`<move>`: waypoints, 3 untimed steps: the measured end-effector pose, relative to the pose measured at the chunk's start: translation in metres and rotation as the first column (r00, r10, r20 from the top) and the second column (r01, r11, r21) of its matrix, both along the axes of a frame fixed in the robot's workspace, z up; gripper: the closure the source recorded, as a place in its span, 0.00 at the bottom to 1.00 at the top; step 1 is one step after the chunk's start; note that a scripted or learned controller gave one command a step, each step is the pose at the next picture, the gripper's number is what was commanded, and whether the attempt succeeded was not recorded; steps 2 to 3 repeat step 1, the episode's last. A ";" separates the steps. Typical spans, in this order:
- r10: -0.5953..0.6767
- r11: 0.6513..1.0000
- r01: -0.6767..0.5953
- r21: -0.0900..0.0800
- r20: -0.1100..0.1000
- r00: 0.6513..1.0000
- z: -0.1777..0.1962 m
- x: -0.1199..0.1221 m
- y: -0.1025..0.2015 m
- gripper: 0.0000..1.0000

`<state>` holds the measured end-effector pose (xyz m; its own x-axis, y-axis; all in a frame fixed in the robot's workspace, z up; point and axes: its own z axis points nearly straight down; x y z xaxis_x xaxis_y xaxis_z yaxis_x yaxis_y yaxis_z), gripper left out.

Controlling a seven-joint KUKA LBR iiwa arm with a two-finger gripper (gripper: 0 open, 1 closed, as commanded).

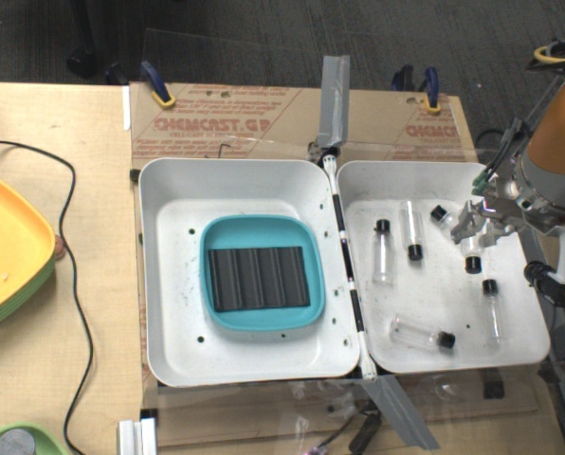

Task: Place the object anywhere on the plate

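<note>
Two shallow white bins sit side by side on the bench. The left bin (169, 282) holds a teal plate (261, 275) with a dark ribbed insert, roughly centred on the bin floor. The right bin (515, 344) holds several clear vials with black caps, lying scattered.

Vial positions, taken from the centre of the right bin:
- one vial (382, 251) at 9 o'clock, cap toward 12 o'clock;
- one vial (412, 230) at 11 o'clock, cap toward 6 o'clock;
- one vial (421, 335) at 6 o'clock, lying nearly crosswise, cap toward 3 o'clock;
- one vial (492, 309) at 4 o'clock, cap toward 12 o'clock;
- a black cap (440, 214) at 12 o'clock, and another (472, 264) at 3 o'clock, just below the gripper; their tubes are hard to make out.

The gripper (472, 227) hangs over the 2 o'clock part of the right bin, near its far right wall. Whether its fingers are spread or pressed together cannot be told from this angle. No vial lies on the plate.
</note>
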<state>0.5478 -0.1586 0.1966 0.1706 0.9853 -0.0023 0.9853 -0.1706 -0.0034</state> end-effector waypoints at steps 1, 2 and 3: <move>0.000 1.000 0.000 0.000 0.000 1.000 0.000 0.000 0.000 0.00; 0.000 1.000 0.000 0.000 0.000 1.000 0.000 0.000 0.000 0.00; 0.000 1.000 0.000 0.000 0.000 1.000 0.000 0.000 0.000 0.00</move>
